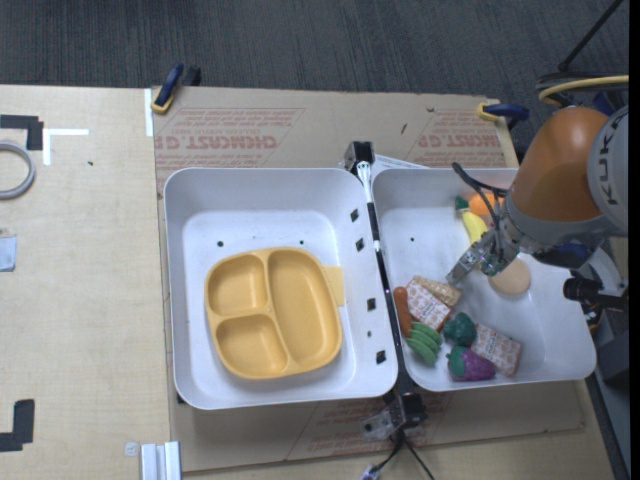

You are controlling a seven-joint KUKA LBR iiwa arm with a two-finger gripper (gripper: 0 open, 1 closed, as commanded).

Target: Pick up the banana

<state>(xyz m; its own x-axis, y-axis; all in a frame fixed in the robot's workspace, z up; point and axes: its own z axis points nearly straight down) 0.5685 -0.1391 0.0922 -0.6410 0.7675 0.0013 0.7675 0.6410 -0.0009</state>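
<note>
**Over right bin: gripper hanging near banana, nothing held**

Over the right bin (560,363) the arm (565,173) is reaching in from the right; the gripper (472,265) is hanging low above the bin floor, fingers pointing down-left; the jaws are looking slightly apart with nothing between them.

The banana (473,225) is lying in the right bin's upper part, just up from the gripper and partly tucked under the wrist; an orange piece (479,206) is sitting just above it against the arm.

A beige round item (511,281) is resting just right of the gripper; a cracker pack (430,301) is lying just below-left of it; further down, a red sausage-like piece (402,306), a green pod (424,341), a dark green piece (460,328), a purple piece (470,366) and a second cracker pack (497,348) are crowding the lower part of the bin.

The left bin (190,298) is holding a yellow three-compartment plate (272,311); both bins are sitting side by side on cardboard (240,133).
</note>
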